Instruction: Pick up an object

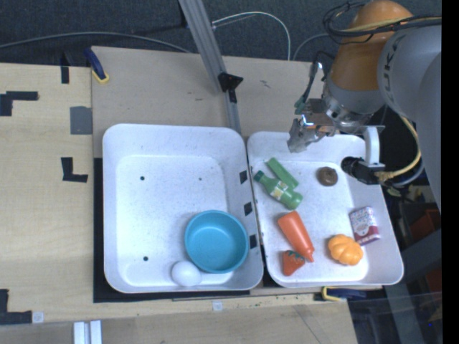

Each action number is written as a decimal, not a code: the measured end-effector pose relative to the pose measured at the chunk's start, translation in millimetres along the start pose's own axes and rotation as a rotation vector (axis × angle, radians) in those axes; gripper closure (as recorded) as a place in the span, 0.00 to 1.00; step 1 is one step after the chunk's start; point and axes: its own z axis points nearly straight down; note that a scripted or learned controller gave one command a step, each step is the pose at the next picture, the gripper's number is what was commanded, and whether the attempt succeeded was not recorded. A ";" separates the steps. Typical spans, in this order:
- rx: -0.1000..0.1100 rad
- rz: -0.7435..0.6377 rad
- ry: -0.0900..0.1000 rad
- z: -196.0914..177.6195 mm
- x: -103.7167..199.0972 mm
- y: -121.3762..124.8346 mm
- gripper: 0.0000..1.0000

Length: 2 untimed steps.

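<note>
The grey arm's jaws [300, 140], whose spread I cannot tell, hover over the right white bin's [380, 264] far rim, seemingly lining up on the green plastic bottle [280, 183] just below.

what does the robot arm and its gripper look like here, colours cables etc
The arm is bulky and rounded, light grey, with a glossy orange band above the wrist. Thin dark cables loop over the orange part, and a yellowish cable curves down its side. The gripper is a small metallic grey block with dark fittings.
</note>
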 end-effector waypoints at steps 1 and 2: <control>0.001 0.001 0.000 3.6 39.2 -25.9 1.00; 0.000 0.000 -0.001 5.3 78.9 -52.2 1.00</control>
